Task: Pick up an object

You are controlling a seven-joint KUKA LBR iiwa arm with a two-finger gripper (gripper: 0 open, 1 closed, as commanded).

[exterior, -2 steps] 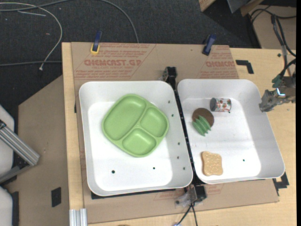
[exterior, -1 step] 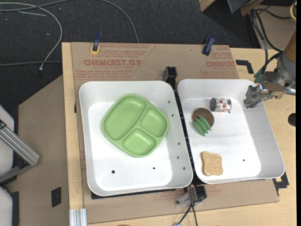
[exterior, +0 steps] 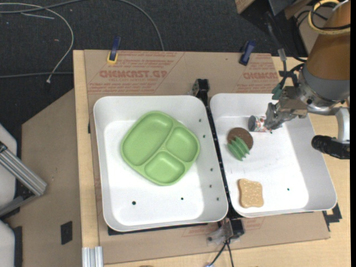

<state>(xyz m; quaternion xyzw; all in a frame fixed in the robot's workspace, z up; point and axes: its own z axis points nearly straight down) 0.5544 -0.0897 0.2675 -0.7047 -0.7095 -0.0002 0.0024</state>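
Hand (exterior: 271, 124) hovered low in right bin (exterior: 311, 199), near its back edge; whether released or clenched, cannot tell. Small grey-red object (exterior: 256, 123) lay just beside hand, on its left. Brown-green toy (exterior: 240, 142) near, toast slice (exterior: 250, 193) well apart. Advice: centre over small object, descend straight, avoid bin wall.

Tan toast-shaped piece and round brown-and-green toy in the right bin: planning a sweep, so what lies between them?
Camera view: bare white bin floor separates the tan toast-shaped piece from the round brown-and-green toy.
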